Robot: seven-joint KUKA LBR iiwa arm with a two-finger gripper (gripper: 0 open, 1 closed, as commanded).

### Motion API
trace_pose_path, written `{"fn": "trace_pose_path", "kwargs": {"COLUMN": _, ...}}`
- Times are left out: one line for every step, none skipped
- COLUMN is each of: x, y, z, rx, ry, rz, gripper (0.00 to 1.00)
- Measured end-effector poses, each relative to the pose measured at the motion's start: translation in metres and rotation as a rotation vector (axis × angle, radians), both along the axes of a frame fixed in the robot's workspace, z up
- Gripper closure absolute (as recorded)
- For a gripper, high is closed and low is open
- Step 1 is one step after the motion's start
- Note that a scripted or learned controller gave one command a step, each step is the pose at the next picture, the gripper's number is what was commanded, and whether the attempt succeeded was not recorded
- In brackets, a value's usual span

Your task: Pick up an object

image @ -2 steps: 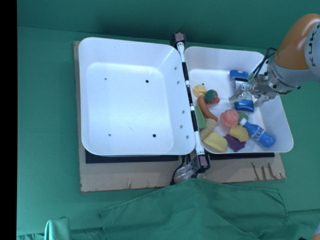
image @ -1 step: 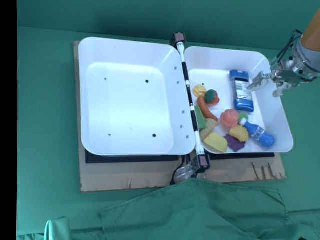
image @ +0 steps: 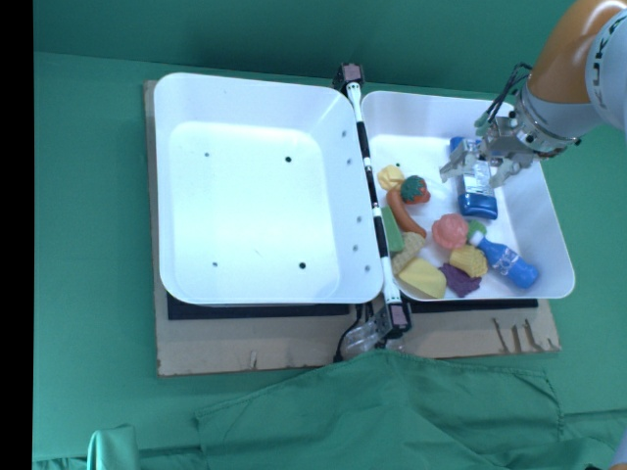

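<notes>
I have the grey two-finger gripper [image: 479, 171] spread apart over the blue rectangular plastic bottle [image: 474, 186] at right-centre of frame in the right white bin [image: 551, 225]; its slick side could slip out on closing.

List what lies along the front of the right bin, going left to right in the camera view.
Yellow wedge-shaped toy → purple toy → blue bottle with a green cap. The small yellow corn-like piece overlaps the purple toy from above, so it is left out.
</notes>
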State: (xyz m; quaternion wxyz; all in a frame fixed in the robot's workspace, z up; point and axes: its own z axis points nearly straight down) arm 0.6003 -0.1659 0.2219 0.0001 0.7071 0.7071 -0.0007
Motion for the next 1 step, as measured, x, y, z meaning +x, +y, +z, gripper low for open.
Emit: {"fn": "trace_pose_path", "kwargs": {"x": -0.0371, "y": 0.0258, "z": -0.0220, "rx": -0.005, "ry": -0.022, "rz": -0.002, "gripper": 0.00}}
